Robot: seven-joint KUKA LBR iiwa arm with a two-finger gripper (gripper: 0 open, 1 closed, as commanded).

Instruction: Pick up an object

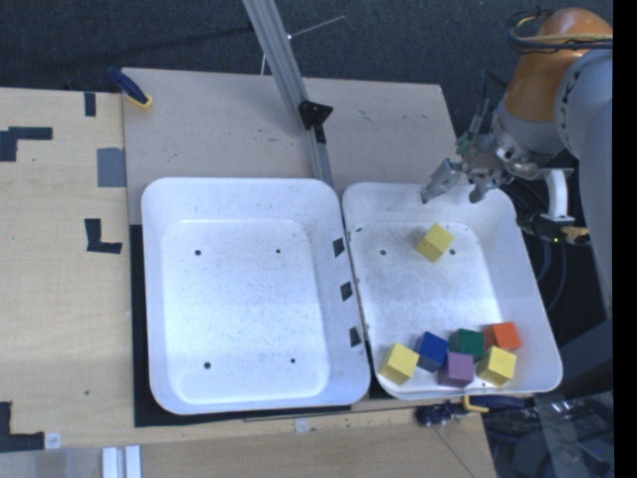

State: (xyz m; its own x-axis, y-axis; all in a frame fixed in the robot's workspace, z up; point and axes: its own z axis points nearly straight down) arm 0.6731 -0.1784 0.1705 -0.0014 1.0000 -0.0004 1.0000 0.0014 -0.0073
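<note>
A lone yellow cube [434, 242] lies in the upper middle of the right bin [522, 267]. Along that bin's near edge sits a cluster: a yellow cube [400, 362], a blue cube [432, 350], a green cube [466, 343], a purple cube [459, 367], an orange cube [504, 336] and another yellow cube [498, 365]. My gripper [457, 185] hovers over the right bin's far edge, up and to the right of the lone yellow cube. Its two fingers are spread apart with nothing between them.
The left bin [159, 267] stands beside the right one. A slanted metal rail [284, 63] runs from the top down to the bins' far junction. A blue and yellow tool [129, 88] lies on the bench at the far left.
</note>
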